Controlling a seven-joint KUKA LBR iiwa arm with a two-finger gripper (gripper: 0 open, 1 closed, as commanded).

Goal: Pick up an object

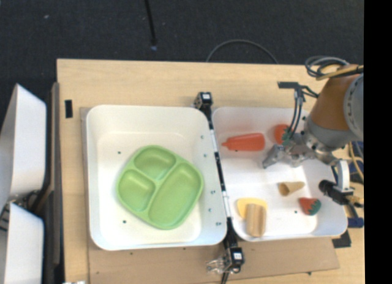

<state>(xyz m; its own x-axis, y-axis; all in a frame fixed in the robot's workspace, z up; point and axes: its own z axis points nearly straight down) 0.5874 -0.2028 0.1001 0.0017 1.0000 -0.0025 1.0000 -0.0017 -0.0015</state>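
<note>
On the bench's left, a white bin (98, 154) holds a green divided plate (160, 186), lying flat near its middle. Across the divider, the right bin (245, 120) carries an orange carrot-shaped toy (244, 142) near the far wall, a yellow wedge (249, 205) touching a tan cylinder (255, 220) at the near edge, a small cone (291, 188) and a strawberry toy (310, 205). Over this bin hangs the gripper (283, 156), fingers splayed apart and holding nothing, just right of the carrot toy. A red-orange object (280, 133) sits partly hidden behind the arm.
</note>
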